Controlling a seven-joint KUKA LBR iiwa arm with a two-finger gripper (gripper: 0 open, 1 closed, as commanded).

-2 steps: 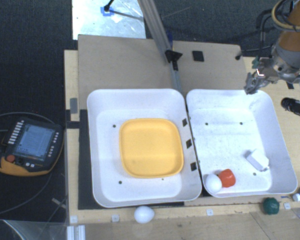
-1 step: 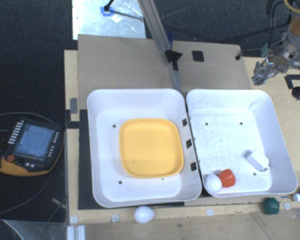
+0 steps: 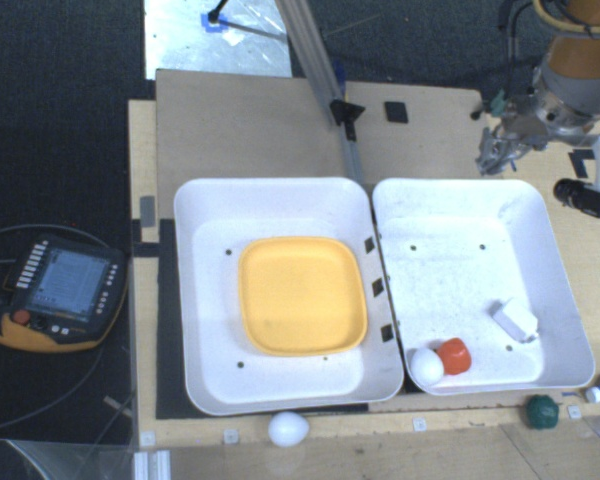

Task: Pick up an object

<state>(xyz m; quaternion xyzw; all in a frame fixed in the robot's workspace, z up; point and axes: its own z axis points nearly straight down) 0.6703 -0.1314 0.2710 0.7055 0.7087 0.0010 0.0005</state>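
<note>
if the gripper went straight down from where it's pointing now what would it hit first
Most likely the top rim of the right bin, or the brown bench just beyond it. The gripper hangs over that edge, far from the orange object and white ball. Depth is hard to judge from this slanted view.

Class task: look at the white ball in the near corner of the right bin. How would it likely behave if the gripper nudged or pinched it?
The white ball looks round and smooth, so it would probably roll when nudged. It sits against the bin wall and touches the orange object, which may hinder a clean pinch.
</note>
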